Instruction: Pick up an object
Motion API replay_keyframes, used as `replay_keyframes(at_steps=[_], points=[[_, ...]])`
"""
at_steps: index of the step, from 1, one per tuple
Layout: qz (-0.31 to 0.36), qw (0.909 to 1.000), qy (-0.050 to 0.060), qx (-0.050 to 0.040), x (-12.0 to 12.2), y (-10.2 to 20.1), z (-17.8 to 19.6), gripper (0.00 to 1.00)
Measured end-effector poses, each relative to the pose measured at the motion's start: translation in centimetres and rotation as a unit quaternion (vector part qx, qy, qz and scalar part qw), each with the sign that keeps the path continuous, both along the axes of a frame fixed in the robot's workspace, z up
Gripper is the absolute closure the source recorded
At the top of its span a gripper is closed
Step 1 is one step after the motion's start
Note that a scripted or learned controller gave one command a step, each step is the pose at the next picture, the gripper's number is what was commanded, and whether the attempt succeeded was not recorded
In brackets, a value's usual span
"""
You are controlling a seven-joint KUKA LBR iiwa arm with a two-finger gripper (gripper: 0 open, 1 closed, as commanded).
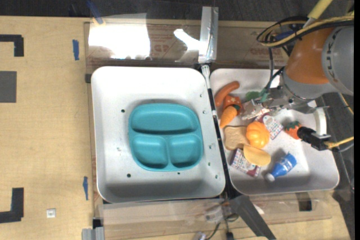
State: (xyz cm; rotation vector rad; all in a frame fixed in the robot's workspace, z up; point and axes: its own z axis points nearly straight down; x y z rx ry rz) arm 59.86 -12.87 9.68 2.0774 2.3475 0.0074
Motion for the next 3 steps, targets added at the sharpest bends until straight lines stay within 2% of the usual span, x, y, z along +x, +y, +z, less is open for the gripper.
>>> replay_keyframes(at_steps=[1,2,3], points=[[0.037,0.9993,0.001,0.0,-5.0,2.7,-0.9,0.0],[0.002,1.0,0.002,-0.0005,-2.4,-1.3,3.5,0.0],[0.032,0.9995,0.001,0.0001,-8.4,0.2,-0.9,0.0]])
